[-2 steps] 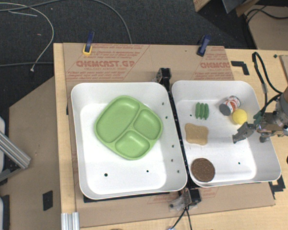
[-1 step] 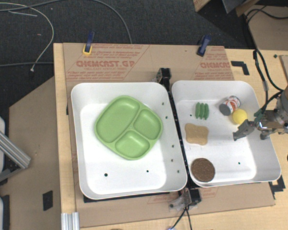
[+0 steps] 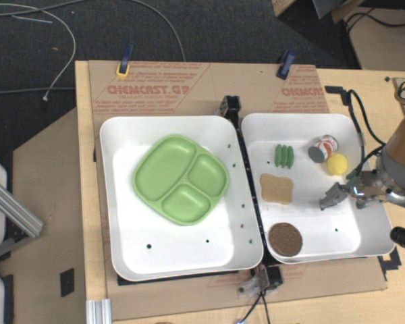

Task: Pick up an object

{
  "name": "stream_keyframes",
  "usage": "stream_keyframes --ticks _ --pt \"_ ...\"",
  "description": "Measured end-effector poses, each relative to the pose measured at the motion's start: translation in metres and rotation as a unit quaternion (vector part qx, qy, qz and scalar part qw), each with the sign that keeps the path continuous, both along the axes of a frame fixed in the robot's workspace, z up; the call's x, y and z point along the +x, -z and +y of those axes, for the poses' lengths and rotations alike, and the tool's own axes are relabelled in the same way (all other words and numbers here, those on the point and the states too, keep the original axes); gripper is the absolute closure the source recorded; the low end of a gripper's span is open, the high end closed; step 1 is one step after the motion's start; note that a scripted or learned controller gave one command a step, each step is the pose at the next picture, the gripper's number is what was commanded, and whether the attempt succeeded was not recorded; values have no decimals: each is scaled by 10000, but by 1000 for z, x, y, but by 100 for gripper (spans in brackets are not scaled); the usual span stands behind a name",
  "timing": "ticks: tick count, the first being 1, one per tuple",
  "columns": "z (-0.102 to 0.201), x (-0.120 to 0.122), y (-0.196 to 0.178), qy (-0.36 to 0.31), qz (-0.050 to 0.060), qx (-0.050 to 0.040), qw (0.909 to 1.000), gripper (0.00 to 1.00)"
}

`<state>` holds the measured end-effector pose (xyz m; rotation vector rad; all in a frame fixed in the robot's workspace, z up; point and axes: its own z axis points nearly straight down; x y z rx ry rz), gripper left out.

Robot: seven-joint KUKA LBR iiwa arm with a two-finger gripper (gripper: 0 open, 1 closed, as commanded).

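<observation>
The right bin (image 3: 304,128) holds several small things: a green pea pod (image 3: 283,156), a tan bread slice (image 3: 277,189), a round brown patty (image 3: 285,239), a small tin can (image 3: 322,148) on its side and a yellow ball (image 3: 336,164). My gripper (image 3: 345,198) hangs over the bin's right part, just below the yellow ball and to the right of the bread slice. Its two fingers (image 3: 331,198) stand apart, open, with only white bin floor between them. It touches none of the objects.
A green divided plate (image 3: 181,179) lies in the left bin (image 3: 121,248). A black divider with clamps (image 3: 231,105) runs between the bins. Cables (image 3: 356,113) trail along the right bin's far right rim toward the arm.
</observation>
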<state>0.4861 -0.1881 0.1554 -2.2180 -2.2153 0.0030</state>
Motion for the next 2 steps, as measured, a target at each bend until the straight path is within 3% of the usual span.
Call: stream_keyframes --ticks 1,2 --pt "-5 7 51 -3 2 2 10000 0" --pt "-5 7 72 -3 -8 1 10000 0"
